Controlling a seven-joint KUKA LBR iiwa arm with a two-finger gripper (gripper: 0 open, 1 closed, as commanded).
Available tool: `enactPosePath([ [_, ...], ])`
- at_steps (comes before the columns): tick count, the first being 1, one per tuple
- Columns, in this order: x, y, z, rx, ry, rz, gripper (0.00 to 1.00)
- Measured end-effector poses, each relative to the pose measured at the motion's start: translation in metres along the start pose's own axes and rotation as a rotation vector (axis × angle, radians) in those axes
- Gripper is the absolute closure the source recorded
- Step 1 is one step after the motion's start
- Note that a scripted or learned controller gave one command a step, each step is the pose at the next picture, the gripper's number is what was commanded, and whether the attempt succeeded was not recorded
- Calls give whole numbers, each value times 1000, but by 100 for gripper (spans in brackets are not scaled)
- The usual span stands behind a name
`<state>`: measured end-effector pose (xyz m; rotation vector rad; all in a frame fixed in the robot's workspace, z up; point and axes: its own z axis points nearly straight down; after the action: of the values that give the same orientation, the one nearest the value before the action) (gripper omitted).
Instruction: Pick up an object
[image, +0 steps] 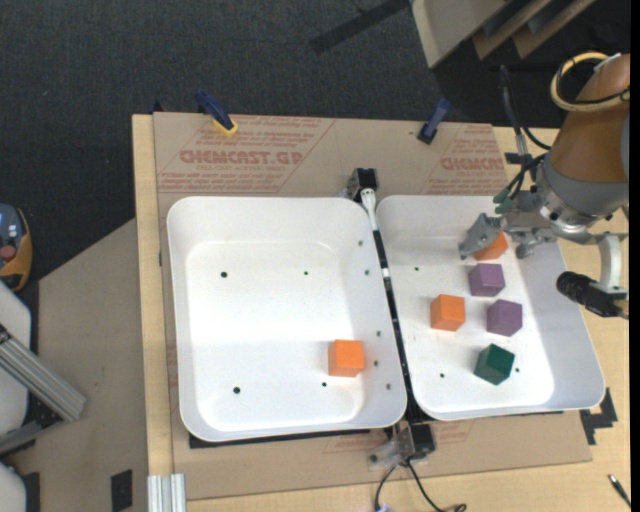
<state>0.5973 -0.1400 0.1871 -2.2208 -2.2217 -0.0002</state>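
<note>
My gripper hangs over the back of the right bin, reaching in from the right. A small orange block shows between its grey fingers, and the fingers are shut on it. Just in front of it a purple cube lies on the bin floor. Further forward are an orange cube, a second purple cube and a dark green cube. Another orange cube sits in the left bin, near its front right corner.
The two bins meet at a black-clipped divider. They rest on a cardboard sheet held by blue clamps at the back. The arm's orange band and grey wrist stand over the right bin's back right corner.
</note>
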Motion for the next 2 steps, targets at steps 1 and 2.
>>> enactPosePath([
  [1,29,-15,81,-14,-4,0,0],
  [2,45,-32,103,5,2,0,0],
])
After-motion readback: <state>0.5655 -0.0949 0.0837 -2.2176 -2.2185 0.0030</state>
